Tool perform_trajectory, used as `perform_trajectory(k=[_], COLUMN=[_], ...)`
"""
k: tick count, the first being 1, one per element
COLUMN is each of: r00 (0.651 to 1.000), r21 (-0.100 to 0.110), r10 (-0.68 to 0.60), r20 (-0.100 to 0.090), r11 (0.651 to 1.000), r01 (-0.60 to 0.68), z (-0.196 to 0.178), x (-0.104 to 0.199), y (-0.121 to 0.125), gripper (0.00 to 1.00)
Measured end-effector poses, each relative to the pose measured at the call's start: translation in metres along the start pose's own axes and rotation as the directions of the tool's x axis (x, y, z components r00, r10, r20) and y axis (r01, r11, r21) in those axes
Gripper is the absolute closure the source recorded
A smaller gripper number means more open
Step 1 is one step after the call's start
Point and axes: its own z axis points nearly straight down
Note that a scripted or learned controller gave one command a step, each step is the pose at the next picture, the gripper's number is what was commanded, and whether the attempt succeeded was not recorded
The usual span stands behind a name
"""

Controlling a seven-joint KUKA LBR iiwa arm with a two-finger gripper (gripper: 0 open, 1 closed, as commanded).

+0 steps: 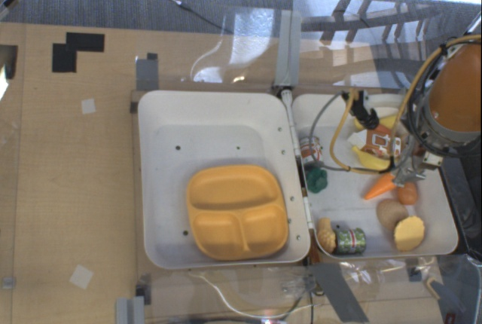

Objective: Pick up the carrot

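Carrot (379,187) hemmed by potato (390,212) and banana (370,159) (left side open).

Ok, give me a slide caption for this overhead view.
Arm reaches over right bin near the carrot; yellow tray in left bin.

Two bins sit side by side: the left bin (158,164) holds a divided tray (237,211) toward its near side. In the right bin (449,228), the carrot (379,187) lies mid-bin, a potato (390,212) just nearer, a can (350,240) at the near wall (lying on its side), and a banana (370,159) behind the carrot.
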Motion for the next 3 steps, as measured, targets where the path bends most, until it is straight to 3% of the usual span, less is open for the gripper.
perform_trajectory(k=[1,2,3], r00=[0.999,0.999,1.000], r21=[0.004,0.003,-0.001], r10=[-0.042,-0.037,-0.030], r20=[-0.006,0.010,-0.006], r11=[0.999,0.999,1.000], r01=[0.042,0.037,0.030], z=[-0.044,0.068,0.021], x=[0.103,0.045,0.051], y=[-0.031,-0.035,0.042], gripper=[1.00,1.00,1.00])
